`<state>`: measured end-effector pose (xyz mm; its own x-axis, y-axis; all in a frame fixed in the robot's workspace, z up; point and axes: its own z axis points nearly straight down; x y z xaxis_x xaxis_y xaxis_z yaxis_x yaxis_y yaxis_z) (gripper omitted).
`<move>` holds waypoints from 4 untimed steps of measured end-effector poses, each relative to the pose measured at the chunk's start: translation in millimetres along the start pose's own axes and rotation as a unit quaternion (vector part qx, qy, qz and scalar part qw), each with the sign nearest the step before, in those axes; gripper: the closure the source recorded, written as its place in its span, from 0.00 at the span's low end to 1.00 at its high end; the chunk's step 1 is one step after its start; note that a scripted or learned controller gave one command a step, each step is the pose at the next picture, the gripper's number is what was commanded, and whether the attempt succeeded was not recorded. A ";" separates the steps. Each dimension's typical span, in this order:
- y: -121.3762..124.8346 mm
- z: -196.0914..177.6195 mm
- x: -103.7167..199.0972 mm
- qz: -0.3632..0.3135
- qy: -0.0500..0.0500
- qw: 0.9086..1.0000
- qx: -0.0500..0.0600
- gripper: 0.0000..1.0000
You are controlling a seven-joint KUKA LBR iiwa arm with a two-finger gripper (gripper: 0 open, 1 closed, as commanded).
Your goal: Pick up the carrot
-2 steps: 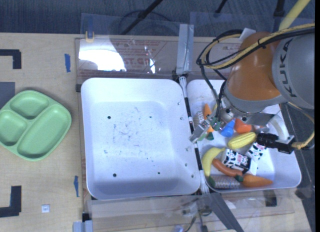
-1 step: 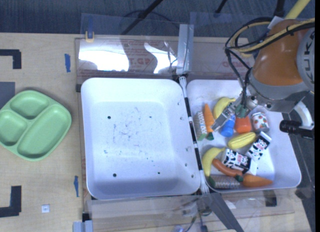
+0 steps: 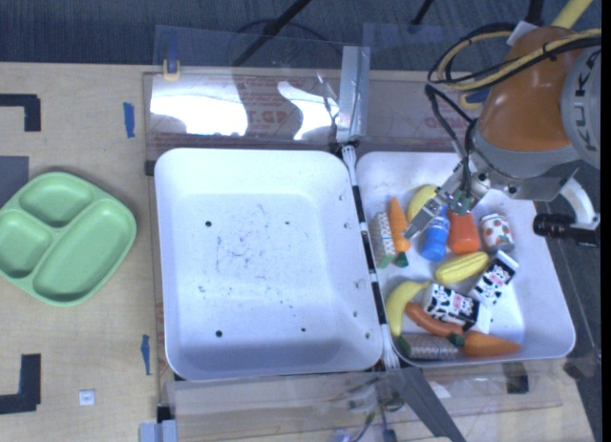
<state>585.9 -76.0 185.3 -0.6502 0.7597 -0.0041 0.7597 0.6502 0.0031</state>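
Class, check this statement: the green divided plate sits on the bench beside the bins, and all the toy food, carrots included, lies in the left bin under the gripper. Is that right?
Not quite. The camera view shows the toy food, carrots included, in the right bin, not the left bin. The rest holds: the green divided plate sits on the bench beside the bins, and the gripper is above the pile.

carrot (image 3: 396,231) | orange, green-tipped | lying lengthwise | right bin's left edge

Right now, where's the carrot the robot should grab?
Look in the right white bin, down at its near edge. The carrot lies flat there, just below the black-and-white cow carton. It is long, orange and pointed, with a green stub.
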 end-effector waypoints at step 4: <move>-6.0 -54.6 32.2 -0.057 0.001 0.998 0.001 0.00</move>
<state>560.1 -55.4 239.7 -0.7329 0.6803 -0.0017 0.6803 0.7329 0.0015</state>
